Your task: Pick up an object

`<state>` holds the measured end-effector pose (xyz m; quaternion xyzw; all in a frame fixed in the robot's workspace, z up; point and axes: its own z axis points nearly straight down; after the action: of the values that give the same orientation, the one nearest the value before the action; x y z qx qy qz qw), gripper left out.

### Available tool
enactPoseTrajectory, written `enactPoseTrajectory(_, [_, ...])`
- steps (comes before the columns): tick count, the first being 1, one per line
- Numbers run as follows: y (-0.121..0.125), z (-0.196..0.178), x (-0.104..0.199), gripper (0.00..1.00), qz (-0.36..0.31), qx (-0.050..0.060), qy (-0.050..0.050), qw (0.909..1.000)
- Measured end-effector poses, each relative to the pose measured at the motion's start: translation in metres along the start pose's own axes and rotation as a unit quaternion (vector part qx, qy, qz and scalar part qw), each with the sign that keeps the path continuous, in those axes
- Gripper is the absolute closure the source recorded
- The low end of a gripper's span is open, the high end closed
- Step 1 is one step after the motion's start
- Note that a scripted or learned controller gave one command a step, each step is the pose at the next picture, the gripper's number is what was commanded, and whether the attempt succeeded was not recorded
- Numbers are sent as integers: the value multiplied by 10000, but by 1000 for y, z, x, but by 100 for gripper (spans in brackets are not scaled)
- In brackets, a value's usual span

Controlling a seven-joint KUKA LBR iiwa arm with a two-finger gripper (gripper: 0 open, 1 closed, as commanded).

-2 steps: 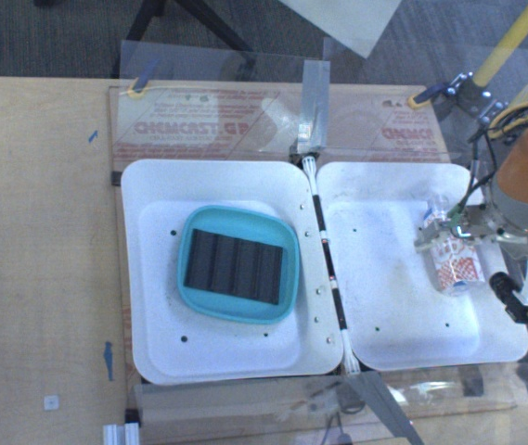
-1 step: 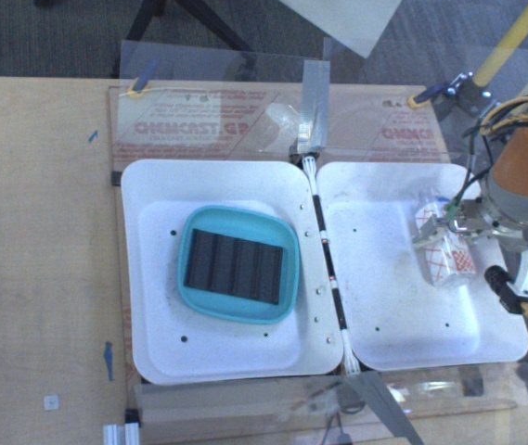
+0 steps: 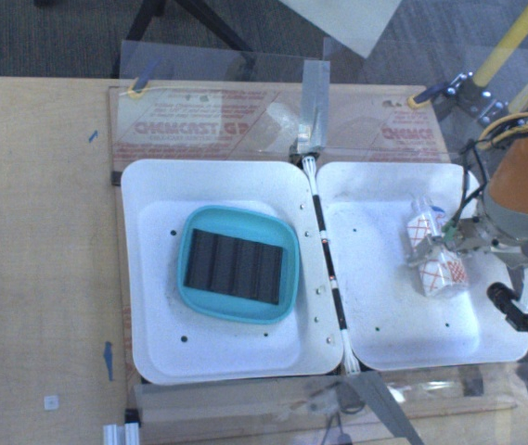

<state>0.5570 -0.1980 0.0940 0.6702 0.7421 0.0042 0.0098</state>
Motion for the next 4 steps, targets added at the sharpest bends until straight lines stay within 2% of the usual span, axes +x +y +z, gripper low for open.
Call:
enactPoseTrajectory(2, [-42, 0, 39, 0, -245, 0, -1, 9997])
enactPoseTrajectory(3, [-60, -1, 69, 0, -377, -7, -4, 9993])
enactPoseTrajectory(4, [-42, 0, 45, 0, 1222, 5, 11, 9925])
